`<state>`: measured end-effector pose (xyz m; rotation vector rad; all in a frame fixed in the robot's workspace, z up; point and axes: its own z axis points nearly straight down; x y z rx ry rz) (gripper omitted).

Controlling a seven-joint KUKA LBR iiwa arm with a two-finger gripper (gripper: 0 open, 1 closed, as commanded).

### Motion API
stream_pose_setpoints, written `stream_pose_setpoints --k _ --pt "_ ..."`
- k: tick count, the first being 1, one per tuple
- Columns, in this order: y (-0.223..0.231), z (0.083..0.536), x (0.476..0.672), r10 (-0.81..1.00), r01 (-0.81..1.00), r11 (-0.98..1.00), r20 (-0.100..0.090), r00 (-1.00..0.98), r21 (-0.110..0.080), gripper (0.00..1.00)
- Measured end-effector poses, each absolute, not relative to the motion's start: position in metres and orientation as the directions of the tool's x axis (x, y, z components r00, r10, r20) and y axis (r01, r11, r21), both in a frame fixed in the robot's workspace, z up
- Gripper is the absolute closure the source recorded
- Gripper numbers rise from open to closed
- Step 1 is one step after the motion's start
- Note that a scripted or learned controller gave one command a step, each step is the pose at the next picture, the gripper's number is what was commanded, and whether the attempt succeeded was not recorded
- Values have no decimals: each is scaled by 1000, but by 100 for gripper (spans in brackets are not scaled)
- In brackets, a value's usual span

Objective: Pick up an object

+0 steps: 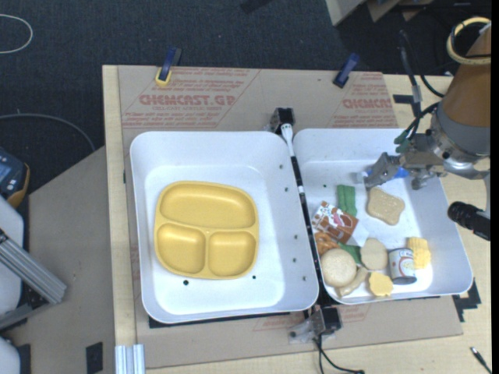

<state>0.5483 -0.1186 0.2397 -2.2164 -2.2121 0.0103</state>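
My gripper (403, 174) hangs over the back of the right bin (458, 244), open, with its grey fingers (381, 170) spread and nothing held between them. Just in front of it lies a tan bread slice (385, 206). Other play foods fill this bin: a green piece (346, 199), a red-and-white snack packet (335, 221), a round bun (339, 267), a pale round piece (373, 253), a small can (401, 263), a corn cob (419, 249) and a yellow wedge (380, 284).
The left bin (148, 178) holds a yellow divided plate (207, 228). A black divider with screws (299, 201) runs between the bins. Clamps (166, 67) sit at the cardboard's back edge. A black cable end (468, 216) juts in at the right.
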Motion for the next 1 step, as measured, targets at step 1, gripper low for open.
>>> stream_pose_setpoints --k 1 --pt "-119 245 550 1000 1000 0 1 0 -2 0"
